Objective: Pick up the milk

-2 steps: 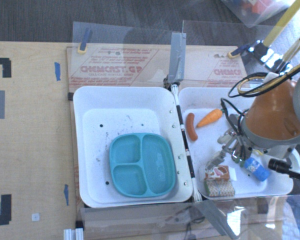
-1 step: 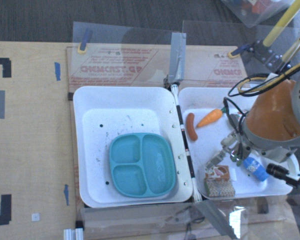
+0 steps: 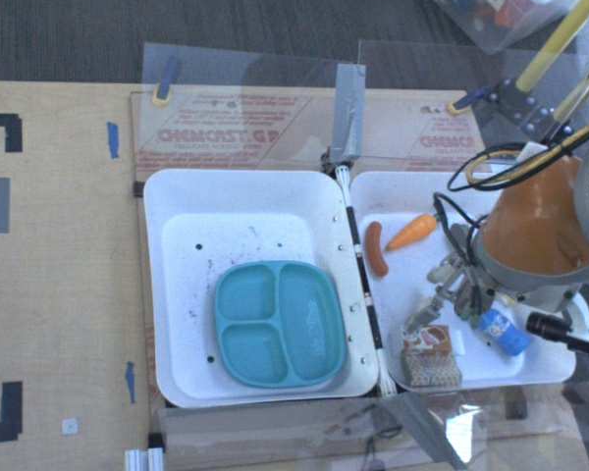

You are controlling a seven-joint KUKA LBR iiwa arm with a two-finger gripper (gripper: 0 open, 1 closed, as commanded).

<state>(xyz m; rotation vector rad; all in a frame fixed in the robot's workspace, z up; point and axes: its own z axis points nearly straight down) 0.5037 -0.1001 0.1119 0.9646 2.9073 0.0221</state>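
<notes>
milk: the small blue-and-white container (image 3: 502, 331) lies on its side on the floor of the right bin (image 3: 402, 196), near that bin's front right corner, partly under my wrist.
milk and my jaws: the milk sits just to the right of my gripper (image 3: 430, 297), behind the jaws, not between them. i cannot tell whether any part of me touches it.
jaws: apart, one tip higher in the view and one lower. both point left toward the middle of the right bin, with nothing held between them.
my arm: i reach in from the right, low over the right bin. my orange band (image 3: 535, 226) hangs above the bin's right side, the grey wrist is below it, and black cables (image 3: 481, 167) loop over the top.
nearest neighbour: a brown patterned packet with a red-and-white top (image 3: 431, 354) lies at the front of the right bin. it is just below my lower jaw tip and left of the milk.
further back: an orange carrot (image 3: 412, 232) lies tilted toward the back of the right bin, with a reddish sausage (image 3: 376, 249) just left of it, close to the wall between the bins.
left bin: the left bin (image 3: 177, 204) holds a teal divided plate (image 3: 278, 324), toward its front right.
counter: both bins sit side by side on the pale wooden counter (image 3: 59, 292), which has blue tape marks (image 3: 112, 139).
</notes>
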